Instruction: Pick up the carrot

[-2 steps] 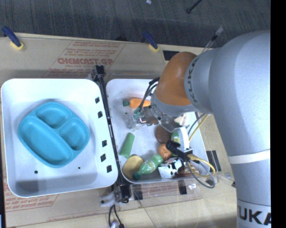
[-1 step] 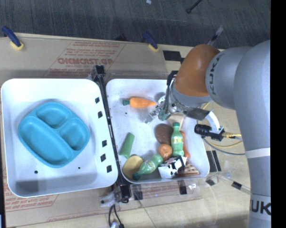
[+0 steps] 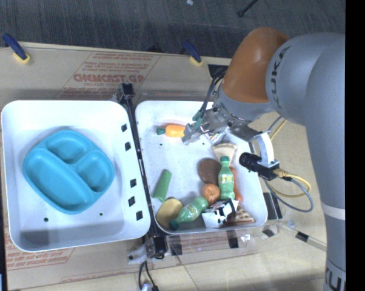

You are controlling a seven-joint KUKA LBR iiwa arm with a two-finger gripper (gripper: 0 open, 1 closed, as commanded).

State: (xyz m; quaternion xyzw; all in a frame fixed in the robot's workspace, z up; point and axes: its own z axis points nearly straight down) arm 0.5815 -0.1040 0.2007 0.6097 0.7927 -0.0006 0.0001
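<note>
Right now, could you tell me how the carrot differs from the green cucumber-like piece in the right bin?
The carrot is orange with a green end, while the green piece is green all over. The carrot lies crosswise near the far wall of the right bin, right beside the gripper; the green piece lies lengthwise by the left wall, away from the arm. The carrot looks shorter and stubbier. Both lie flat, apart from the pile.

The divided tray (image 3: 68,170) lies in the left bin (image 3: 19,117). In the right bin (image 3: 149,117), the carrot (image 3: 172,130) lies at the far side, the gripper (image 3: 193,132) just right of it. Toy foods crowd the near right corner, a bottle (image 3: 226,177) among them.
</note>
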